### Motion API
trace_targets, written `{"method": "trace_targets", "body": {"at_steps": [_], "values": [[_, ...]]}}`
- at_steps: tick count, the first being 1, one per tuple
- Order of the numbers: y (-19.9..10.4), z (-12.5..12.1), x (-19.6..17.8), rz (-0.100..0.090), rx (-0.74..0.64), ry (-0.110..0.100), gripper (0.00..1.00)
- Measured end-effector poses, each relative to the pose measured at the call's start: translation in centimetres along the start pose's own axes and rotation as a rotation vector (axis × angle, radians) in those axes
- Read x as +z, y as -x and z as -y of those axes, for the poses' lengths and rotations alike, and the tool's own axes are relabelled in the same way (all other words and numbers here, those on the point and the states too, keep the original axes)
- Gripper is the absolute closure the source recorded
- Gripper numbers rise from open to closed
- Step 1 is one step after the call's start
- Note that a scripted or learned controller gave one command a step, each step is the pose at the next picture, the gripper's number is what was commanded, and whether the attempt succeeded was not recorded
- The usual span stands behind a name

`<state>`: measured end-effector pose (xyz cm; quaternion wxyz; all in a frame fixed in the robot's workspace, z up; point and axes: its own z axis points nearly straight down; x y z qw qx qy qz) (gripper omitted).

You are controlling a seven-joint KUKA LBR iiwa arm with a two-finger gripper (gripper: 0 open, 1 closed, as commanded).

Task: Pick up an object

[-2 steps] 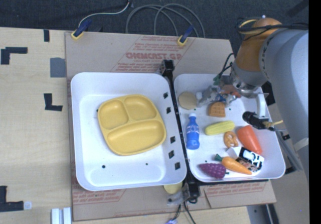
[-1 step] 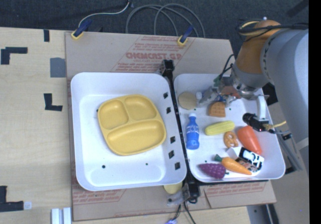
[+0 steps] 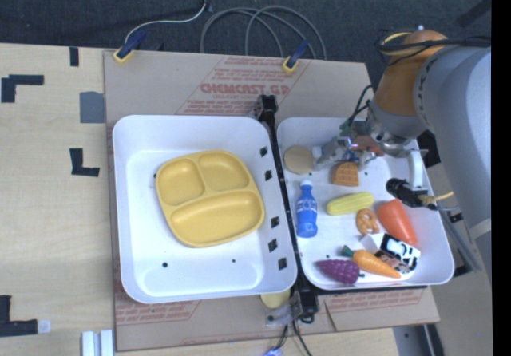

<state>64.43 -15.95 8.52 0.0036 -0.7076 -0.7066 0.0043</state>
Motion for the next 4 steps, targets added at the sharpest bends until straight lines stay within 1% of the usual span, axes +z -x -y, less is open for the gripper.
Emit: {"method": "trace_targets", "body": {"at_steps": [1,2,3,4], "values": [[-0.3,0.6,-0.1,0.005,-0.001,0.016,0.00],[-0.7,0.0,0.0,0.004,0.002,0.002,0.00],[-0.7,-0.1,-1.0,0.006,0.000,0.010,1.00],[-0.7,-0.1,-1.0,0.007,0.000,0.009,0.00]]}}
